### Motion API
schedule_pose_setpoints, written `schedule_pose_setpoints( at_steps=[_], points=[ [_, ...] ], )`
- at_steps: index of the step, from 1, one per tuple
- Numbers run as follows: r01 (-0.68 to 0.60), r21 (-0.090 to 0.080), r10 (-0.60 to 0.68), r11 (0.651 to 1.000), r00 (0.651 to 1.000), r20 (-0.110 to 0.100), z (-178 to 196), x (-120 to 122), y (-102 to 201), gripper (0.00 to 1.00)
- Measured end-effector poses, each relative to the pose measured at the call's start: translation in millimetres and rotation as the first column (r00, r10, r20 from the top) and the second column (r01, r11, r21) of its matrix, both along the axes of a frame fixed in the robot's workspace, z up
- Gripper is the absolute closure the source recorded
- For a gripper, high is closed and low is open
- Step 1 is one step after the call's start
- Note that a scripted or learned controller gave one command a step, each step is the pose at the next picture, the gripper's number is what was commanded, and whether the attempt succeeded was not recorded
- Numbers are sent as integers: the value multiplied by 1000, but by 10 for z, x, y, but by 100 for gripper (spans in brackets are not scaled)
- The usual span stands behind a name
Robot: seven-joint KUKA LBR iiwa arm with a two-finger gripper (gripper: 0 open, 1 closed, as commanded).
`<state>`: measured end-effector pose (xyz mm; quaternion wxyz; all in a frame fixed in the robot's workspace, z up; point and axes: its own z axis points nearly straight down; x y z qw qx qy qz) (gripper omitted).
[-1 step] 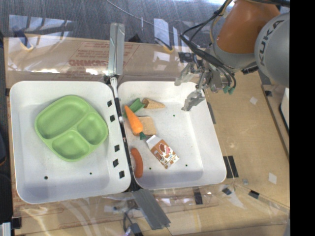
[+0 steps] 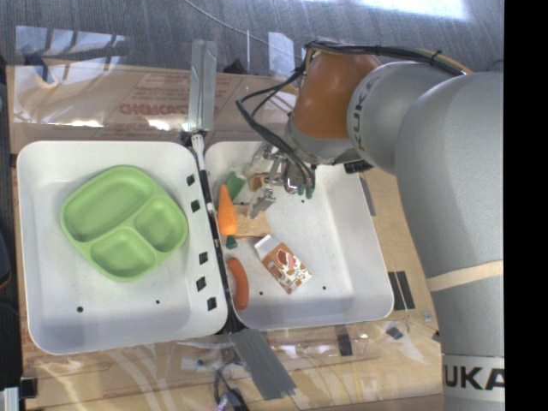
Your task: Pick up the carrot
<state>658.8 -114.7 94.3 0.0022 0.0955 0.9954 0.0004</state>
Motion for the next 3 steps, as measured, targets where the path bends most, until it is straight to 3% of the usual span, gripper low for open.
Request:
schedule_pose_setpoints(
  at_steps=[1,2,3],
  points=[
    [-8,-2,8,1000,1000,3,117,15,14,100],
    [261,2,-261,965,965,2,1013,-253,772,100],
    [465,-2,-465,885,885,-8,973,-784,1034,100]
  ],
)
